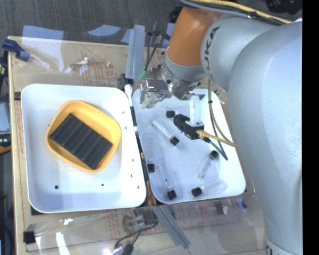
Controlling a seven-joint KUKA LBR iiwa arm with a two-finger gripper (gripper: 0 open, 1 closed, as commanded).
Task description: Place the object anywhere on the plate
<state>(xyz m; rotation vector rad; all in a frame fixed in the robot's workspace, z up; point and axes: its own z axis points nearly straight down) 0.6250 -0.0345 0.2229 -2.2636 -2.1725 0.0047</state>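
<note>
Above the bench, seen from the fixed overhead camera, a grey arm with an orange band reaches in from the right, its gripper poised over the far left corner of the right bin. Whether the gripper is spread or closed cannot be told from this angle, and nothing can be seen held in it. Scattered across the floor of that bin lie several clear tubes with black caps, one just below the gripper and others nearer the front edge. A yellow plate, carrying a dark ribbed pad, sits in the left bin, well apart from the tubes. The step in hand appears to be the pick itself. To do it well, the arm would likely need to settle squarely over a single tube, closing across its narrow width rather than its length, since the smooth round body could roll or slip. Choosing the tube nearest the gripper, apart from its neighbours, should lower the risk of a missed grasp.
</note>
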